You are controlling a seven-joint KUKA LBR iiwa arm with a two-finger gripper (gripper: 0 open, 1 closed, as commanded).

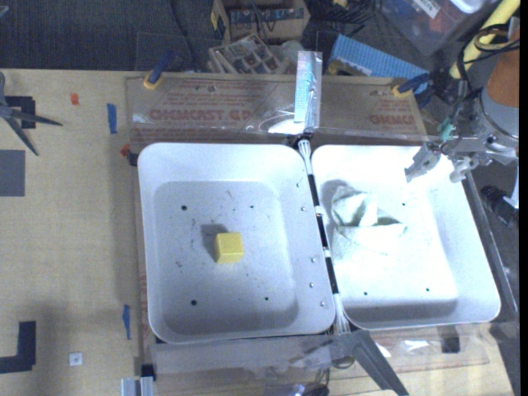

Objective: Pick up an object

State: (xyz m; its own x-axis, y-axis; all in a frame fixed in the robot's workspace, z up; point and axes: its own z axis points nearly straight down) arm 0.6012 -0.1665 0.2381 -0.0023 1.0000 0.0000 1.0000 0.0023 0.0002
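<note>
Bins side by side on the bench, hand at the upper right.

Yellow block [229, 247] lies alone near the middle of the left bin [165, 172]. A crumpled pale cloth [360, 217] sits in the left part of the right bin [462, 287], close to the shared rim. The hand [437, 165] hangs over the right bin's far right corner, its two fingers spread apart with nothing between them. Behind the bins a clear sheet [214, 110] bears reddish lettering, too blurred to read surely.
</note>
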